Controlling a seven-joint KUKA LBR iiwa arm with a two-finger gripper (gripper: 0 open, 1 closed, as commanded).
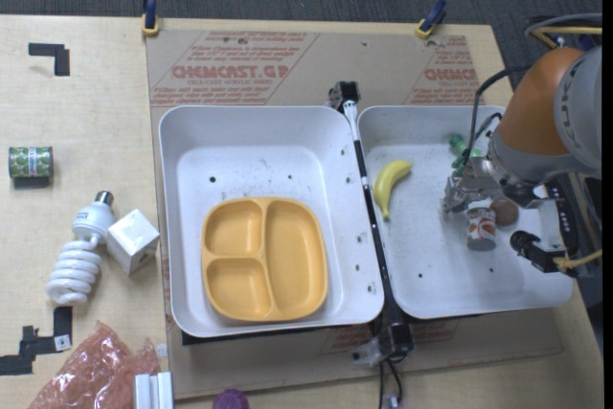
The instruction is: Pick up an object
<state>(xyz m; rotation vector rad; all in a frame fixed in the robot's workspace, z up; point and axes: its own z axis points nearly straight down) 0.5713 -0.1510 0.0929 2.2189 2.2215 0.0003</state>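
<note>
Claw (464, 198) beside upright can (481, 229); banana (388, 185) lies diagonally

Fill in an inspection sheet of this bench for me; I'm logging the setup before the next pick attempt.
Surface: two shallow white bins side by side on cardboard.
Job's things: yellow banana and small red-and-white can in the right bin.
Clutter: yellow three-compartment plastic tray in the left bin.
Grippers: pincer low over the right bin, beside the can.
Cables: yellow cable on the arm.
Surroundings: white spiral light bulb, white cube, green can.
</note>
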